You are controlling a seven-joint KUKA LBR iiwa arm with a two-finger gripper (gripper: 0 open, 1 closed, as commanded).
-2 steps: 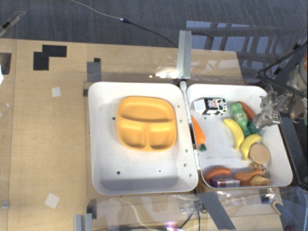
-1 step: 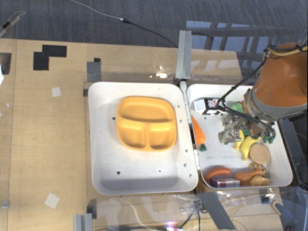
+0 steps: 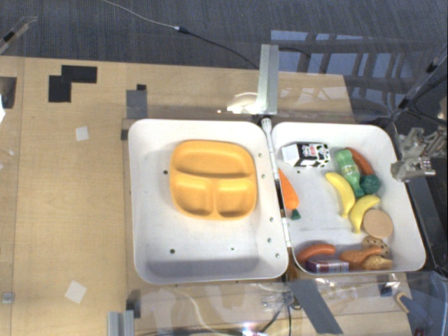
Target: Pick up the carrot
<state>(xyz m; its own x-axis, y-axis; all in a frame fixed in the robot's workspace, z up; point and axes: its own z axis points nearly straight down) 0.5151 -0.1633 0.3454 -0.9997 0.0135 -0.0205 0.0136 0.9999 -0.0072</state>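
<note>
Sausage (image 3: 316, 249) lies at the right bin's (image 3: 402, 166) near edge; carrot (image 3: 288, 194) hugs its left wall. Gripper state: cannot tell.

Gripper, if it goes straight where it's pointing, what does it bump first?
The gripper seems to point left, so probably the right bin's rim comes first, though depth is unclear.

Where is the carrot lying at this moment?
The carrot lies in the right bin, close along its left wall beside the divider between the two bins, green end toward the camera. The black-and-white carton is just above it.
</note>
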